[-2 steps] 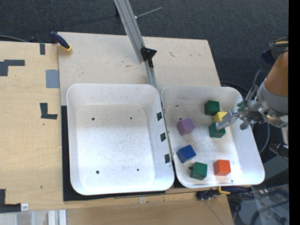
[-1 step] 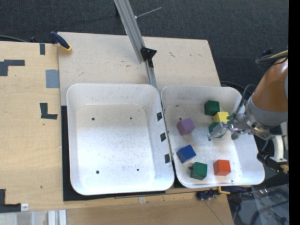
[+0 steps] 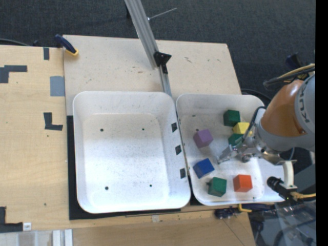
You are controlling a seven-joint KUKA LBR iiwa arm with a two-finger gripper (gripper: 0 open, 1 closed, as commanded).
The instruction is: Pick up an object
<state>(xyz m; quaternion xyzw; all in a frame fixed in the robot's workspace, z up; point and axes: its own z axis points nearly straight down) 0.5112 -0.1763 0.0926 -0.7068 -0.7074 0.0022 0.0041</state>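
Observation:
The right bin [image 3: 215, 104] holds several small blocks. A purple block [image 3: 203, 137] lies left of centre, a blue block [image 3: 203, 167] below it, a dark green block [image 3: 217, 186] and an orange block [image 3: 242, 183] near the front wall. Another green block [image 3: 231, 118] sits toward the back, with a yellow block [image 3: 242, 127] and a green piece [image 3: 236, 139] just below it. My gripper [image 3: 231, 152] hangs low in the middle of this bin, between the yellow block and the orange block. Nothing shows between its fingers.
The left bin [image 3: 87, 106] stands beside the right one, sharing a raised wall. A slanted metal bar [image 3: 146, 32] with a black clamp crosses the bench behind the bins. The arm's orange band [image 3: 281, 111] overhangs the right bin's right side.

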